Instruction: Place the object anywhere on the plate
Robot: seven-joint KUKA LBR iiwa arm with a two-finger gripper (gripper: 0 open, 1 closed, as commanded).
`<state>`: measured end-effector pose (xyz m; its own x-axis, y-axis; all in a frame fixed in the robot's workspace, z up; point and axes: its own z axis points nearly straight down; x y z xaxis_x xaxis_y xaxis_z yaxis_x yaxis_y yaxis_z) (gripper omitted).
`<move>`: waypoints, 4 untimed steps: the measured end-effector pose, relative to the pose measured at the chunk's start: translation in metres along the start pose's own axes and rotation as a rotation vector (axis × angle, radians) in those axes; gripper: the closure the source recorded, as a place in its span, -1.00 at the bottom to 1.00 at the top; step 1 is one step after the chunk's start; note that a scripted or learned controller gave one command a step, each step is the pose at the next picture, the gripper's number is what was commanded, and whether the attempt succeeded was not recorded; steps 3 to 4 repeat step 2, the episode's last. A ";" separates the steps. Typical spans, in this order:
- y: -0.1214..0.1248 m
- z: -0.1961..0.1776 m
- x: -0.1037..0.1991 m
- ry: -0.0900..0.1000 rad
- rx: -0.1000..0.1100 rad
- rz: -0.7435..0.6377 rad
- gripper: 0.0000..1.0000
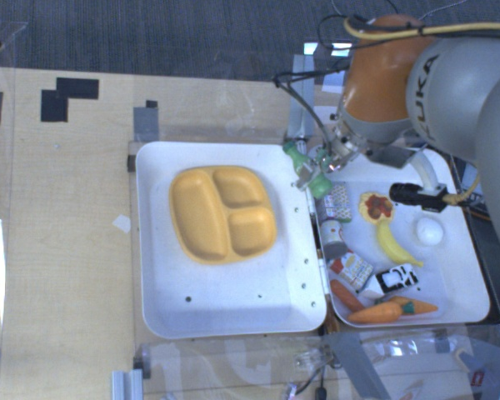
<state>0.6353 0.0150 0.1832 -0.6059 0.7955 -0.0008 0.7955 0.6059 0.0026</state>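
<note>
The yellow plate (pixel 223 212) lies bare in the left bin (pixel 158 307), so the placing is not yet done. At the divide between the bins, the gripper (pixel 321 163) hangs with a green object (pixel 317 182) at its tip, apparently pinched in the jaws (the hold looks uncertain). The carry over the plate and the release remain. The arm (pixel 450 82) reads "KUKA".

A pale wooden counter (pixel 58 248) carries two shallow white bins side by side, touching at their inner rims: the left bin (pixel 233 307) and the right bin (pixel 471 294). Black tape patches (pixel 67 98) mark the counter's far left corner.
</note>
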 end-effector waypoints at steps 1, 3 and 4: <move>0.028 0.001 0.072 0.001 0.002 0.024 1.00; 0.028 0.001 0.072 0.001 0.002 0.025 -1.00; 0.028 0.001 0.072 0.001 0.002 0.025 -1.00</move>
